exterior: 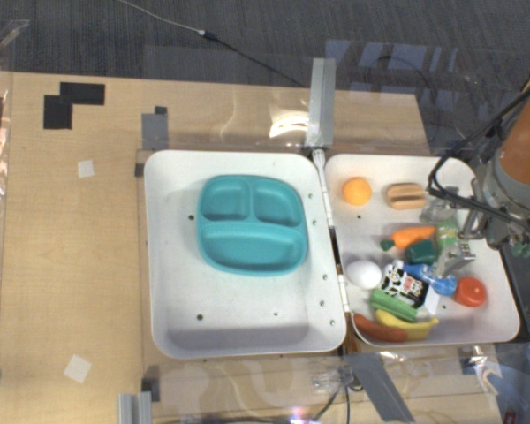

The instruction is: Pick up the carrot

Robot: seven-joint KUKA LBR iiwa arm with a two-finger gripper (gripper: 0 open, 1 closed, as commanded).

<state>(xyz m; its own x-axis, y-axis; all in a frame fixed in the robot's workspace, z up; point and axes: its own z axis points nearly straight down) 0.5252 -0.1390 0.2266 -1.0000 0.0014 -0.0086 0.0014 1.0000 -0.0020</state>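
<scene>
Carrot [412, 236]: in the right bin [503, 325], long axis roughly left-right, green end toward the right, tip toward the left.
Gripper [453, 253]: low over the right bin, just right of the carrot; whether it is wide or narrow, cannot tell.
Counts: two white bins; one teal divided plate [251, 223] in the left bin [172, 263]; one orange ball [357, 191], one white ball [364, 274], one bun [406, 195], one tomato [470, 291].
Surface: light wooden table [62, 263], dark carpet behind.
</scene>
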